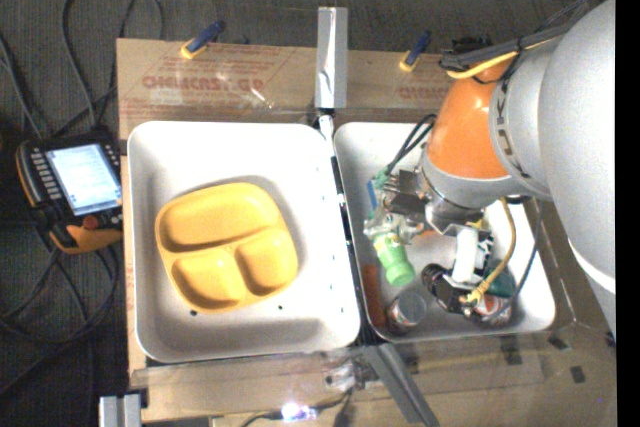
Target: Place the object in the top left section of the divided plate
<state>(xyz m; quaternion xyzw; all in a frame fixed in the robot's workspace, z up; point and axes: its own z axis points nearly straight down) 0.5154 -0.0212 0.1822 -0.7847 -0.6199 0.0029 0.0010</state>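
- Gripper (398, 223) down inside the right bin (541, 311), at its left side, under the orange-banded wrist; opening hidden by the wrist, so wide or narrow cannot be told.
- Nothing seen clamped in it, so no grasp claimed.
- Likely task object: a green bottle-like cylinder (394, 261), lying in the right bin just near of the gripper, close to or touching it; contact not clear from this angle.
- Beside it, toward the near edge, a dark round can (405, 311); more small clutter to the right, partly covered by the arm.
- Yellow divided plate (228, 243) in the left bin (150, 320), well apart from the green cylinder, with the wall between the bins in the way.
- Plate's far-left section (213, 216) bare, like its two smaller near sections.
- Progress, as a judgement: early, at the pick stage. Nothing delivered yet; left to do are a secure grasp, a lift, a carry leftward over the divide, and a release in the far-left section.
- Green cylinder on its side, long axis running roughly far to near, near end swung slightly right.
- Which end counts as the top: too small to tell.
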